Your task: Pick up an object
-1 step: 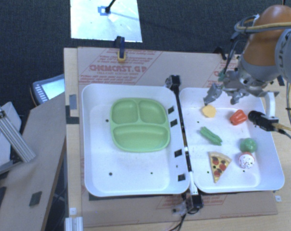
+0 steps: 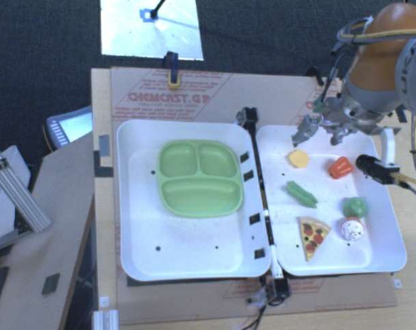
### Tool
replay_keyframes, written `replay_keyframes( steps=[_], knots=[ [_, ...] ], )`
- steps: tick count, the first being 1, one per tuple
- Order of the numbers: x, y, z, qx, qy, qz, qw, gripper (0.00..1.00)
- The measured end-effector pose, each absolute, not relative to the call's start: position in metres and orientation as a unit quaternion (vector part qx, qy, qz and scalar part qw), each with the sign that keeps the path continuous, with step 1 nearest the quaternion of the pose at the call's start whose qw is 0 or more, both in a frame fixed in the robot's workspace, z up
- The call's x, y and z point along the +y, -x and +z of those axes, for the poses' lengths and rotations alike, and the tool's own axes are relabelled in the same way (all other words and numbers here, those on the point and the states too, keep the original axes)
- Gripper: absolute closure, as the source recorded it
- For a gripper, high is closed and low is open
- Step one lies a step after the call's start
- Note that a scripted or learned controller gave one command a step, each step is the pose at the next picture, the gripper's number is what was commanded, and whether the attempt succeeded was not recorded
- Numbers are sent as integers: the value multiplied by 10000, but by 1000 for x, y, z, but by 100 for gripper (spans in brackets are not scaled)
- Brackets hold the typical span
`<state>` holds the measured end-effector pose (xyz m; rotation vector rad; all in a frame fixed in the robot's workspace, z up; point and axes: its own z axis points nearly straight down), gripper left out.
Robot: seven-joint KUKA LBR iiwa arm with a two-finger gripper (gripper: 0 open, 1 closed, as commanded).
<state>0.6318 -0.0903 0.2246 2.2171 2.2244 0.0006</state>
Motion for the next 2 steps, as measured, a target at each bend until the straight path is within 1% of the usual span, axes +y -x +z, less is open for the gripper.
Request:
replay_keyframes(
  steps=[1, 2],
  knots=[
    [-92, -626, 164, 7075, -7067, -11, -11, 0],
    [-95, -630, 120, 7074, -7068, -7, -7, 0]
  ],
)
